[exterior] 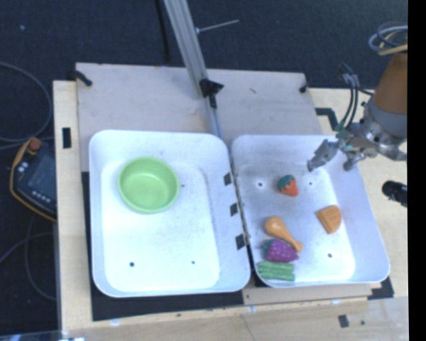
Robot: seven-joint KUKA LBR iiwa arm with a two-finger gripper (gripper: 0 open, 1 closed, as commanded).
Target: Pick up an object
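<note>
The right bin [355, 261] holds a small red strawberry-like toy [288, 185], an orange wedge [329, 219], a tan drumstick-shaped toy [280, 231], a purple grape bunch [280, 250] and a green piece [276, 271] at its front edge. My gripper [335, 156] hangs over the bin's far right rim, above and to the right of the strawberry. Its two fingers are spread apart with nothing between them.
The left bin [106, 261] holds a light green bowl [149, 184]. A slanted metal pole [188, 38] rises from behind the bins. An orange-edged pendant [34, 177] lies off the bench to the left.
</note>
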